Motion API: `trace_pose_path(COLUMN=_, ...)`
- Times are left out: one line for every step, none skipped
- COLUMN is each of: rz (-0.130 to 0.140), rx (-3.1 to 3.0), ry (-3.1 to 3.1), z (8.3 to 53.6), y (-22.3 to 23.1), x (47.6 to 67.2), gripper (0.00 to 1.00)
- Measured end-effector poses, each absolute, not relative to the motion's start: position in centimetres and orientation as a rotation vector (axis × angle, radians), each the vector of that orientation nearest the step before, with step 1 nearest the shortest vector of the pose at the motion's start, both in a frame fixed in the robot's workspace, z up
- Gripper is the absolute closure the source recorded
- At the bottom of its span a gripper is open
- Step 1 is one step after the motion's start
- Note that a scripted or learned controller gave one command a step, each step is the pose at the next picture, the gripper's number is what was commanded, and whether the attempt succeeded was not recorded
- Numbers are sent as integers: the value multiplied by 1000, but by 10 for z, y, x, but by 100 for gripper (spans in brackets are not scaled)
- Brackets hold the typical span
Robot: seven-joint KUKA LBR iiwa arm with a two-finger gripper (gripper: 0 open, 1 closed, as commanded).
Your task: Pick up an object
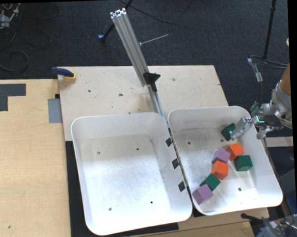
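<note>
The right bin holds several small blocks. A dark green block sits near its far right corner, and my gripper is just to the right of it, touching or almost touching. Whether the block is gripped is unclear from this angle. Below lie an orange block, a second green block, a purple block and another orange block. Toward the front left of that bin are a third green block and a purple block.
The left bin stands beside the right one, with black clips along the shared wall. A slanted aluminium post rises behind the bins. A blue and yellow clamp lies at the bench's far left corner.
</note>
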State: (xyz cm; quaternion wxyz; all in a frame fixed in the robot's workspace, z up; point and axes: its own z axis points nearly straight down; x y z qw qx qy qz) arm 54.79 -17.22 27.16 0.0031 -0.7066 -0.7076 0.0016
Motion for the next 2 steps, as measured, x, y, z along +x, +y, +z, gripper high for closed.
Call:
trace_pose_path(rz=2, rx=-2220, ry=-2219, z=273, y=-173, x=548, gripper=0)
trace_pose_path(rz=7, rx=-2217, ry=-2215, z=215, y=-179, x=554, gripper=0)
